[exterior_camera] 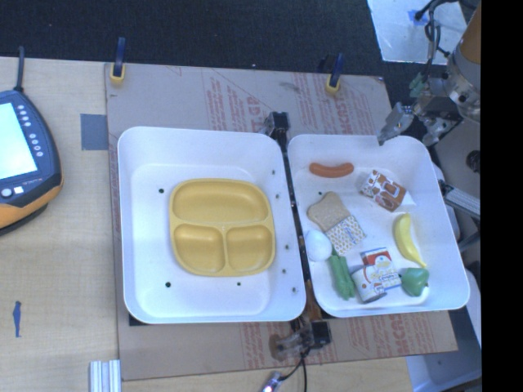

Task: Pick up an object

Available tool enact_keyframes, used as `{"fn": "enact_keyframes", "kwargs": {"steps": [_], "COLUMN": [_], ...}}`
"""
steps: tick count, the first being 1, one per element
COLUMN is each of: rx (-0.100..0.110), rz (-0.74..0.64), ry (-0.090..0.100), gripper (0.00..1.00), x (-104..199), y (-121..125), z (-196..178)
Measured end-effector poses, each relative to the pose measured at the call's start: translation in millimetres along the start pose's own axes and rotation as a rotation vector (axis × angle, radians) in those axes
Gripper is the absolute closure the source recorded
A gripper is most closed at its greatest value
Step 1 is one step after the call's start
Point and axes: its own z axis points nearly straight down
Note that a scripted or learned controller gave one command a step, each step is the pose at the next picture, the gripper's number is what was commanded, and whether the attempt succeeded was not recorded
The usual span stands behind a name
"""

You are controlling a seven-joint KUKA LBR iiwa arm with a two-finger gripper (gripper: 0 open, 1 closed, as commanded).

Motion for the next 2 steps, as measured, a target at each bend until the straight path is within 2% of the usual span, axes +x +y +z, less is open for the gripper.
{"fn": "enact_keyframes", "kwargs": {"steps": [1,2], "rx": [0.003,0.001], "rz": [0.001,-0.001], "ry": [-0.001,-0.001], "gripper": [0.00,0.00], "x": [-65,-65], "y": [24,-45], "z": [156,154]}}
